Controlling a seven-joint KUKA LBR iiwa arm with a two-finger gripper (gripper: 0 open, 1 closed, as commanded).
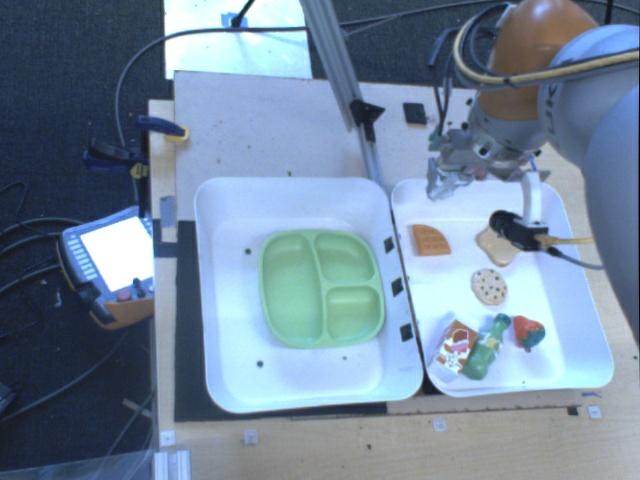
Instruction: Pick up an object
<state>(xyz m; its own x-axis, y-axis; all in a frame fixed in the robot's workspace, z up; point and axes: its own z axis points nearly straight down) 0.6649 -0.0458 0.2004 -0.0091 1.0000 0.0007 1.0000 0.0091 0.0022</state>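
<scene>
Desk carries two white bins side by side. Left bin holds a green divided plate. Right bin holds an orange wedge, cookie, green bottle, strawberry. My end effector hangs above the wedge; whether released or clenched, I cannot tell.

- No legible text, label, brand or number on any item.
- Red-and-white packet: print present, too small to read.
- Pendant screen: glare, unreadable.
</scene>
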